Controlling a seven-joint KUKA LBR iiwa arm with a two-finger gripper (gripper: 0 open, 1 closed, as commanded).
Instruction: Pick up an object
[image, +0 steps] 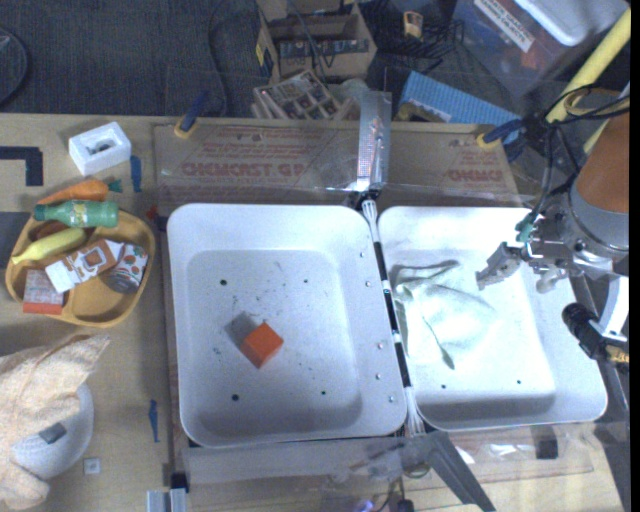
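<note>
Block (263, 344): small orange cube, sharp edges, a grey shadow or scrap touching its far-left side.
Where: left bin (200, 232), a little left of the middle, well apart from the walls.
Handling: I judge it stiff, light and not fragile; flat sides suit a squeeze across two opposite faces.
Cloth (443, 310): pale, crumpled, soft, in the right bin (575, 395).
My claw (505, 262): above the right bin's far right; whether it is open I cannot tell; nothing seen between its tips.
</note>
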